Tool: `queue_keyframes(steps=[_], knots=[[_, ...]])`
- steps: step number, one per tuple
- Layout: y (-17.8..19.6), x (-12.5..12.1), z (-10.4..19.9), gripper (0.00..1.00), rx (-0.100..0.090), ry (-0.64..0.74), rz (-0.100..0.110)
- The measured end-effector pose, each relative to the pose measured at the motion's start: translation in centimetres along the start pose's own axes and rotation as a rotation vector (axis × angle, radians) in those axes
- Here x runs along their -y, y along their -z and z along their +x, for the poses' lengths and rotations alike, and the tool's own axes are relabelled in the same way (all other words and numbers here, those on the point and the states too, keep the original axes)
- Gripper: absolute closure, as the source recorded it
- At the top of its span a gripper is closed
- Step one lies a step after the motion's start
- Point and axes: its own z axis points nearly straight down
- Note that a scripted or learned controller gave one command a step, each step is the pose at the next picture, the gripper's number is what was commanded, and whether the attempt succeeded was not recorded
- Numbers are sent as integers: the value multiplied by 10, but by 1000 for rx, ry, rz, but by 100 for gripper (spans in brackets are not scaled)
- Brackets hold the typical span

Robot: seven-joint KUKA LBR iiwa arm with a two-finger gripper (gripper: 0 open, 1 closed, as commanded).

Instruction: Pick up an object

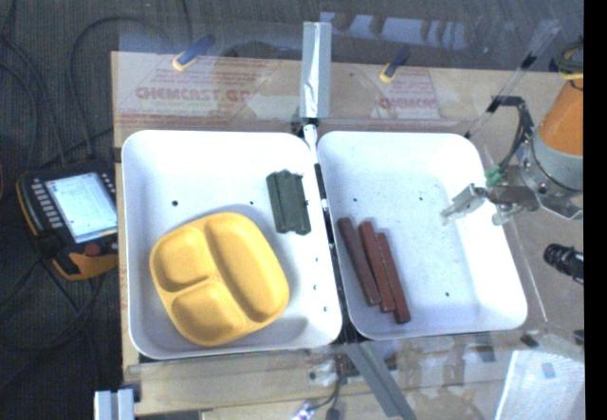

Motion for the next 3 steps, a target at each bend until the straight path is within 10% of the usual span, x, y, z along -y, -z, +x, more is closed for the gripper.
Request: queue_keyframes(steps=[1,2,3], knots=[[-113,-46,80,0,3,-33,0],[-118,8,96,0,20,71,-39],[-110,9,101,100,9,78,-27]])
